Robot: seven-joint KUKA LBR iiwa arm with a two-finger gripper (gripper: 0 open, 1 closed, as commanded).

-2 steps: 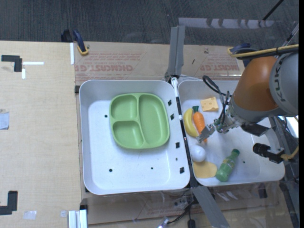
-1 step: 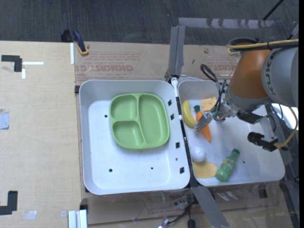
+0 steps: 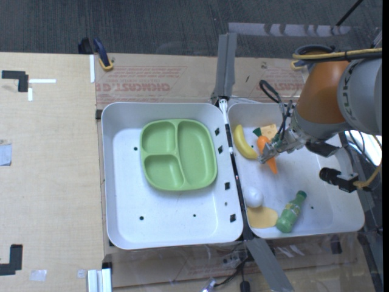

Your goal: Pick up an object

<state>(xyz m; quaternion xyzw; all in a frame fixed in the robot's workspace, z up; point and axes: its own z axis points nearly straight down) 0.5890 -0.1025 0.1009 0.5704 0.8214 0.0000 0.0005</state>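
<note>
The gripper (image 3: 269, 152) reaches low into the right bin (image 3: 340, 224), at an orange carrot (image 3: 267, 152) beside a banana (image 3: 244, 143); whether it grips cannot be told. Nothing looks lifted yet; the pick remains.

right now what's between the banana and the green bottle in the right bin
In the camera view, a white egg and bare bin floor lie between the banana and the green bottle.
</note>
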